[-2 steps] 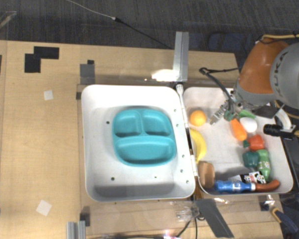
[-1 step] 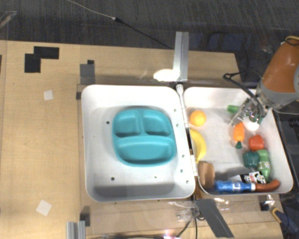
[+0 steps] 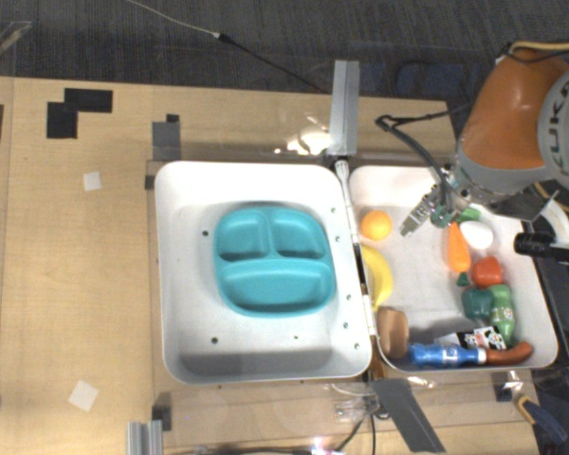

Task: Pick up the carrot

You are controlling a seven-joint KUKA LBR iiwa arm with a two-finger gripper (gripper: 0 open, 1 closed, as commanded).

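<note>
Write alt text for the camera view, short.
A grey and orange arm reaches in from the right, its gripper over the right bin just above the carrot, which lies among other toy food. The left bin holds a teal divided plate.

Bare floor left of the carrot (image 3: 458,245); a white egg (image 3: 476,234) and red pepper (image 3: 486,271) crowd its right
</note>
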